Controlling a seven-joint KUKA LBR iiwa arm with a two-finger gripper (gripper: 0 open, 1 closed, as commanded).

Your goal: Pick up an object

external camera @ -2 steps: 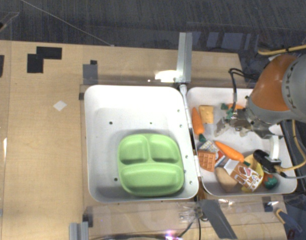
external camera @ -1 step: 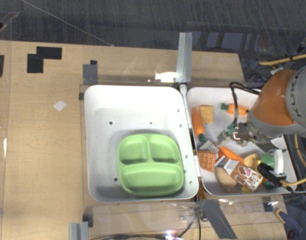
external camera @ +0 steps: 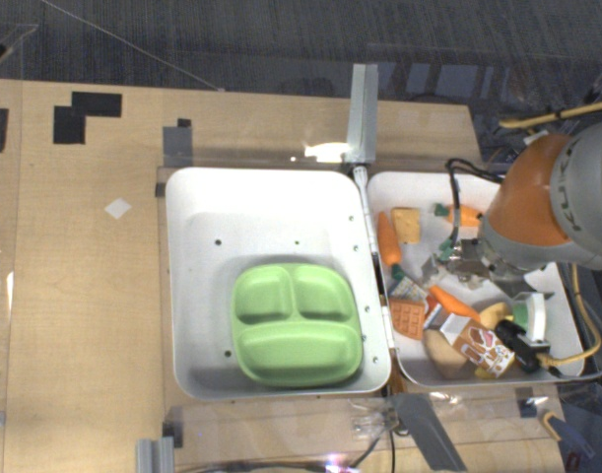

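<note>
You are looking down on a pale wood-grain counter (external camera: 74, 294) carrying two shallow white bins with rounded corners and smooth, slightly glossy walls. The left bin (external camera: 197, 215) holds one item: a light green plastic tray (external camera: 297, 324), rounded-rectangular and moulded into three compartments, two small ones at the far side and one long one at the near side. It sits toward the near right corner of that bin. The right bin (external camera: 417, 190) holds a loose clutter of small objects. You can make out an orange carrot-shaped piece (external camera: 388, 238) lying along the left wall, a tan block (external camera: 407, 225) just beside it, a flat orange waffle-textured square (external camera: 407, 318) nearer the front, a second slim orange stick (external camera: 450, 301) lying at a slant, a rounded beige lump (external camera: 441, 347), and a brown printed packet (external camera: 481, 348) touching that lump. The grey arm (external camera: 591, 190) with its smooth orange band reaches in from the right and stands over the middle of the right bin. The hand (external camera: 465, 261) is low among the objects, near the slim orange stick; its metal parts are small and cluttered here, so you cannot tell how its jaws stand or whether anything is gripped.
</note>
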